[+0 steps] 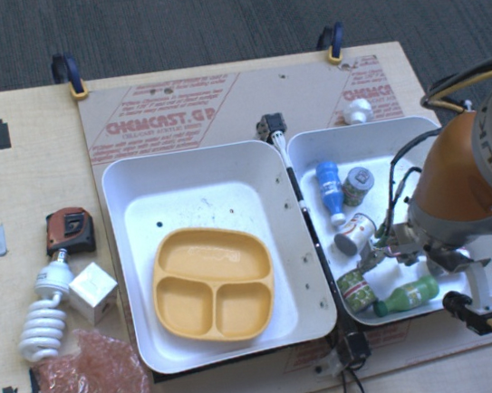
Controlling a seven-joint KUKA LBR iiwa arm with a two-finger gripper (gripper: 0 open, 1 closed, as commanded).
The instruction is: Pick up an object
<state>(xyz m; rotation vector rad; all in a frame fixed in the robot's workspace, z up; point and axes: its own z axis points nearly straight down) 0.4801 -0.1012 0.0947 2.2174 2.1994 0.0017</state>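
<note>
Arm (464, 181) over rt bin (463, 117), above green bottle (407, 296); jaws state: can't tell.

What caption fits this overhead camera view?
Arm reaches over right bin of bottles and cans; left bin holds a yellow divided tray.
</note>
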